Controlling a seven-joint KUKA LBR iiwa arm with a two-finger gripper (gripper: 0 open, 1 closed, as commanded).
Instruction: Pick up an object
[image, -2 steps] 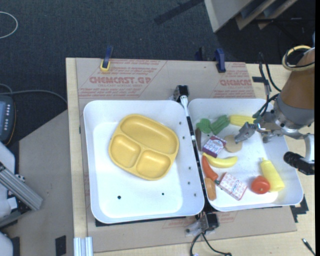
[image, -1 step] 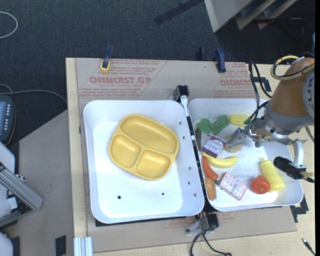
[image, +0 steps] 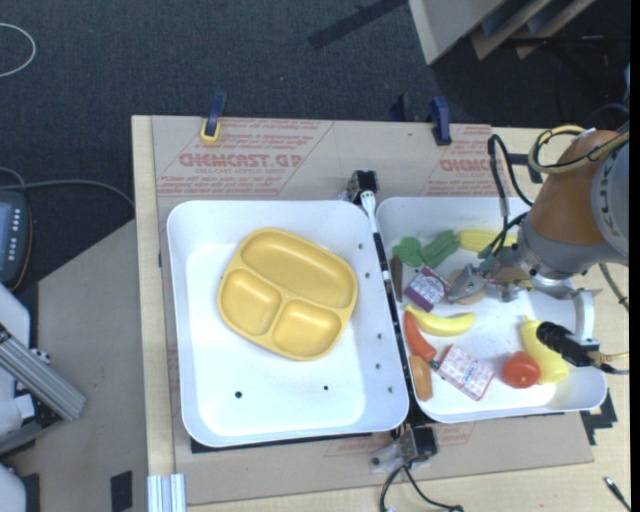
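The right bin (image: 585, 395) holds several toy foods. A purple box (image: 424, 291) lies near its left wall, with a green piece (image: 435, 247) and a yellow piece (image: 478, 240) behind it. Nearer the front lie a banana (image: 445, 323), a red pepper (image: 420, 340), an orange sausage (image: 421, 379), a red-and-white box (image: 466, 372), a red tomato (image: 520, 371) and a yellow fruit (image: 541, 355). My gripper (image: 466, 286) is low in this bin, just right of the purple box and above the banana. I see nothing clearly held in it.
The left bin (image: 200, 380) carries a yellow divided plate (image: 288, 293). A black-edged divider (image: 385, 290) separates the two bins. The arm's orange band (image: 570, 205) hangs over the right bin's far right corner. Clamps (image: 211, 128) sit on the bench's back edge.
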